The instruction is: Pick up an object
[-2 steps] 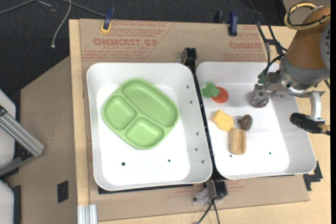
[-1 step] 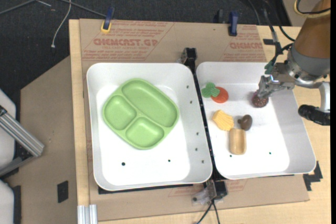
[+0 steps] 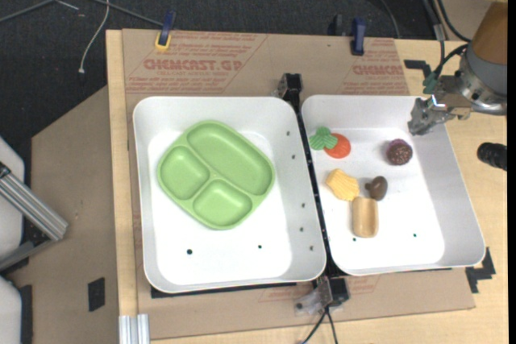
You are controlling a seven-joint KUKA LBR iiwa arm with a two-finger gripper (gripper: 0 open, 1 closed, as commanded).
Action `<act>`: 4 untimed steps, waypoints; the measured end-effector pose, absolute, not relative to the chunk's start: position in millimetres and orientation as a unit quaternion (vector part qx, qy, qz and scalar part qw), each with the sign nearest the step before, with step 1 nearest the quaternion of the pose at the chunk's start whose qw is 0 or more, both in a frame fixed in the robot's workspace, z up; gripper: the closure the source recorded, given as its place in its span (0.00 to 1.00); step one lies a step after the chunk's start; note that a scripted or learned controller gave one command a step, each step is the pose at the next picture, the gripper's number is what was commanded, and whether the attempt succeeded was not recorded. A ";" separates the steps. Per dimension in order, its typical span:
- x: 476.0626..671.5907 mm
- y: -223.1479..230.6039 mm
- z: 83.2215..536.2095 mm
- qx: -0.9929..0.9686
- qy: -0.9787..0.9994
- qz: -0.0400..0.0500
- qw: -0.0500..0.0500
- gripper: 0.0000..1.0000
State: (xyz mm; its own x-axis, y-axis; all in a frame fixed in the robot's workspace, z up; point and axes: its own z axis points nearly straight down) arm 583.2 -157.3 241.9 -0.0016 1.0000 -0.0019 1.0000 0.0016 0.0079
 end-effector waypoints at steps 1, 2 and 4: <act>587.8 -101.6 245.2 0.705 0.709 0.001 0.000 1.00; 603.5 -40.3 247.6 0.705 0.710 0.001 0.000 1.00; 621.8 62.9 225.2 0.705 0.709 0.001 0.000 1.00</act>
